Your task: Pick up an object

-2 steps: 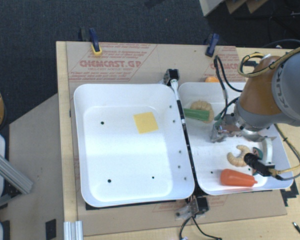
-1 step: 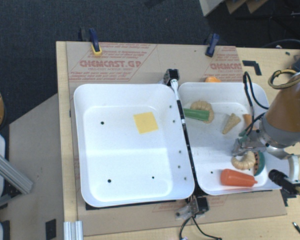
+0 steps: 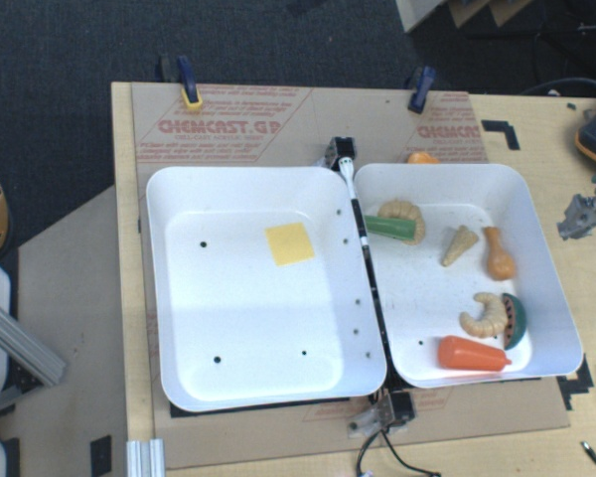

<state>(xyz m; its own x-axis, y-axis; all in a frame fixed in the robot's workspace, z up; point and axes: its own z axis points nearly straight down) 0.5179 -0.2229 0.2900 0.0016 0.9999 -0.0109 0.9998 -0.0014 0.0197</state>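
Observation:
A flat yellow square (image 3: 289,243) lies alone in the left bin (image 3: 179,366). The right bin (image 3: 536,207) holds several toy foods: a corn cob with a green husk (image 3: 397,220) at the upper left, a beige cone (image 3: 459,245), a tan drumstick (image 3: 498,253), a pale croissant (image 3: 486,316), a watermelon slice (image 3: 515,319) leaning against it, and a red-orange carrot (image 3: 471,355) at the front.
The two bins stand side by side on a cardboard sheet (image 3: 308,117) held by blue clamps (image 3: 188,78). A small orange object (image 3: 422,157) peeks over the right bin's far rim. Metal parts (image 3: 582,215) sit at the right edge of the bench.

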